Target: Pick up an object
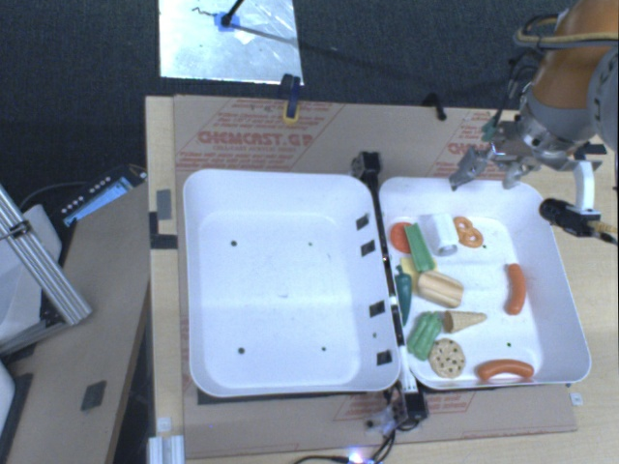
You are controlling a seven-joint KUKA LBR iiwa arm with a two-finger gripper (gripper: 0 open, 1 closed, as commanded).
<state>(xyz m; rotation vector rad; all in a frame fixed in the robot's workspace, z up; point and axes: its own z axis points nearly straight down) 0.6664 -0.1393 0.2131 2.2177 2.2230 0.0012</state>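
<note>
**Inspector:** Your gripper (488, 167) hangs over the rim at the twelve o'clock side of the right bin (566, 288), and it holds nothing. The fingers look parted, with an open gap between the tips.

**Operator:** Where are the candidates?

**Inspector:** All in that right bin; the left bin (280, 278) offers you no target. A white cylinder (441, 232) lies nearest, toward seven o'clock from the gripper, touching a green pod (419, 246) on its nine o'clock side, with an orange pretzel ring (469, 232) just beside it at three o'clock. A tan bread roll (439, 287) sits mid-bin, a cone (463, 321) and a round cookie (446, 358) below it. Two sausages lie apart: one (515, 289) at three o'clock, one (504, 369) by the six o'clock rim.

**Operator:** Your recommendation?

**Inspector:** In my judgement, choose the three o'clock sausage. It stands clear of neighbours, and its narrow rounded body suits a two-finger close across the short axis. These pieces look like smooth, glossy moulded plastic, so centre your grip or it may squirt out. Avoid the crowded nine o'clock wall.
</note>
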